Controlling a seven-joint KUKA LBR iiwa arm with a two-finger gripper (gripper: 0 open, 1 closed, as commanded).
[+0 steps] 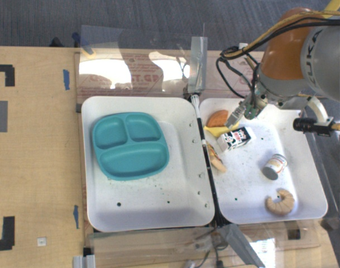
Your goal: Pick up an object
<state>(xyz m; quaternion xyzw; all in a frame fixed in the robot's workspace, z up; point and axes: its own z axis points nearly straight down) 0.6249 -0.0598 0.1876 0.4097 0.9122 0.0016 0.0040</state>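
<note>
The right bin (303,149) holds several small items. An orange bun-shaped piece (217,118) and a yellow wedge (213,130) lie at its far left, next to a black-and-white carton (235,138). A pale elongated piece (216,158) lies along the left wall. A small can (274,166) lies on its side in the middle, and a croissant-like pastry (280,201) rests near the front. My gripper (235,118) reaches in from the upper right, its tip just above the carton and beside the orange piece. Nothing is visibly held.
The left bin (181,205) bears a teal divided plate (130,145). A metal divider (196,71) stands between the bins at the back. Black cables (236,66) loop off the arm above the right bin. Cardboard bench surface (30,149) lies to the left.
</note>
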